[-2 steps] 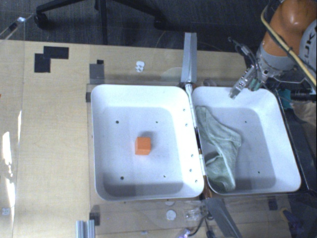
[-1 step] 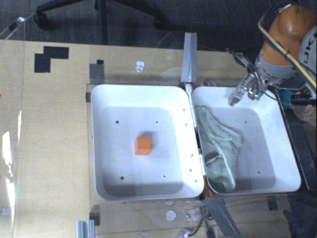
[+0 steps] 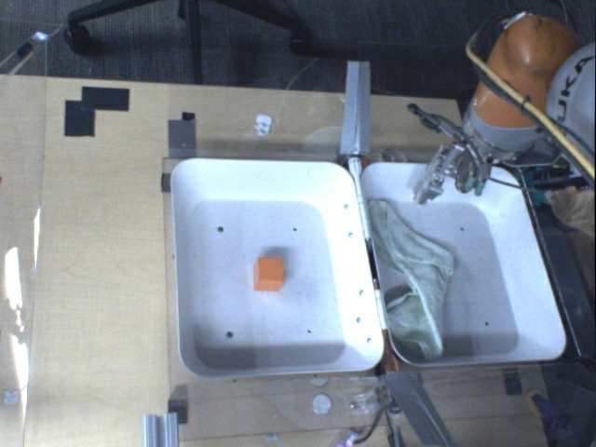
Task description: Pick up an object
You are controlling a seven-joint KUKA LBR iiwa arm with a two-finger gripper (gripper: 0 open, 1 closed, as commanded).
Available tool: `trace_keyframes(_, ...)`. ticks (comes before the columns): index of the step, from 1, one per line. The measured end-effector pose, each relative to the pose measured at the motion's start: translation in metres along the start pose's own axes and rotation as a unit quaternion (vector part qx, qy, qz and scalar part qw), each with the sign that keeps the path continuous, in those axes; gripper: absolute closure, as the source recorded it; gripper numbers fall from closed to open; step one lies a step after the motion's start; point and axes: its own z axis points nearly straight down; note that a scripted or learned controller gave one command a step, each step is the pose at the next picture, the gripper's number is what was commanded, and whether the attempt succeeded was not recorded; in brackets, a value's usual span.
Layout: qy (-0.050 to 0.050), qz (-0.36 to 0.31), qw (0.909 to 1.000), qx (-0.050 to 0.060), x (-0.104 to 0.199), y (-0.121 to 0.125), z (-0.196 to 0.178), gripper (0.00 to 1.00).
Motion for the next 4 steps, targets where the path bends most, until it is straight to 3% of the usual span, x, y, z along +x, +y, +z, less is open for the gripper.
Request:
trace_keyframes(1, 0.001, -0.155, 0.9879, 0.0, 0.01, -0.003, -0.003, 1.0)
trace_keyframes(2, -0.004, -0.155, 0.9879, -0.002, 0.008, 0.0, -0.016, 1.0)
trace_keyframes(3, 0.0, -0.295, 0.9556, -0.001, -0.006, -0.01, 0.015, 1.0)
trace_keyframes(4, -0.001, -0.295, 0.9556, -0.001, 0.021, 0.0, -0.08, 1.0)
